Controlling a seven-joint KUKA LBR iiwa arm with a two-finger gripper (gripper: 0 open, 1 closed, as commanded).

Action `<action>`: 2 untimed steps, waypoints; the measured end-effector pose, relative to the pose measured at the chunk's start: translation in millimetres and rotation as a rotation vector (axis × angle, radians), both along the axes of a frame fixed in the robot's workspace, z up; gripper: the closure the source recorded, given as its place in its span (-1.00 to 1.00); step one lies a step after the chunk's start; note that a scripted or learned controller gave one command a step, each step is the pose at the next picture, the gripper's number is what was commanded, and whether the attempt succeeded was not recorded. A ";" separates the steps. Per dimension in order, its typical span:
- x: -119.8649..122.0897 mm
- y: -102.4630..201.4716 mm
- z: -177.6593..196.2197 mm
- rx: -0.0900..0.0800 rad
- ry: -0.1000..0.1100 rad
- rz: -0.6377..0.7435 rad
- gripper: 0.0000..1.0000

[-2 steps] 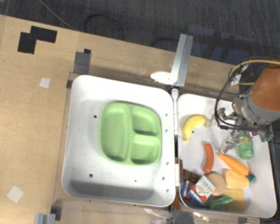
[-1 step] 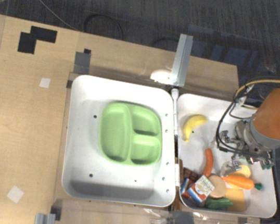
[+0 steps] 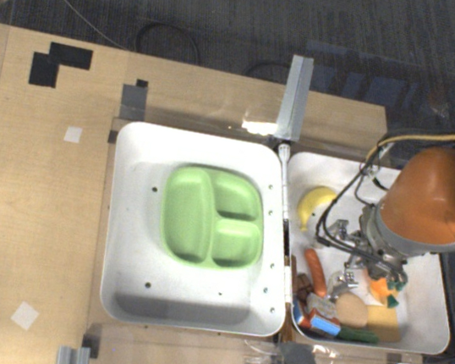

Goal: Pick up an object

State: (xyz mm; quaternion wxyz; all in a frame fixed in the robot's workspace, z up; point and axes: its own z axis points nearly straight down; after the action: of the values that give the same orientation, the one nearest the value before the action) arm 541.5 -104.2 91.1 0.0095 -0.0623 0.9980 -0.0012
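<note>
A carrot [image 3: 314,266] is lying in the right bin [image 3: 436,326], running lengthwise toward the front, among a yellow ball [image 3: 314,204] and blocks. The gripper [image 3: 365,271] is hovering beside it, grip unreadable. A green divided tray [image 3: 210,215] is sitting in the left bin [image 3: 130,230] on a wooden bench [image 3: 25,213].

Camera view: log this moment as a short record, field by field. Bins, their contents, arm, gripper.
left bin: holds a green divided plate, lying flat near the middle
right bin: holds a heap of small items along its near and left side
items seen: yellow object at the far left; orange-red carrot-like piece; tan rounded object; yellow block; blue piece
arm: reaches in from the right, over the right bin
gripper: low over the heap; hold cannot be judged
</note>
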 end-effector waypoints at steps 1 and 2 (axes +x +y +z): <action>6.2 1.3 14.9 -0.002 -0.020 0.007 1.00; -36.5 -91.1 123.4 -0.008 0.006 0.226 1.00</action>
State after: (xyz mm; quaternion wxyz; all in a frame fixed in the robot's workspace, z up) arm 505.0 -195.3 214.6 0.0064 -0.1745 0.9846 -0.0039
